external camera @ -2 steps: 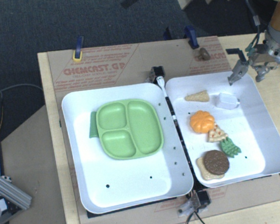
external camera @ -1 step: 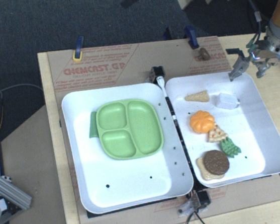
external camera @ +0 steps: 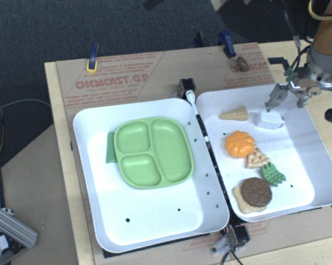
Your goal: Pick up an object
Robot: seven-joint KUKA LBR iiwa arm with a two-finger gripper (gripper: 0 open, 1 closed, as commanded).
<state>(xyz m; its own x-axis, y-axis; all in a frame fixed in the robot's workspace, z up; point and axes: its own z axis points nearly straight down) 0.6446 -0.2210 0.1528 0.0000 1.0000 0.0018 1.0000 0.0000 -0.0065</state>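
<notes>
Tool (external camera: 284, 97) spread, grasping nothing, poised over the small pale flat block (external camera: 270, 121), which lies just right of the beige wedge-shaped toy slice (external camera: 234, 114). Block's edges seem low, faint against white; descend centred, straddle it squarely before clenching.
</notes>
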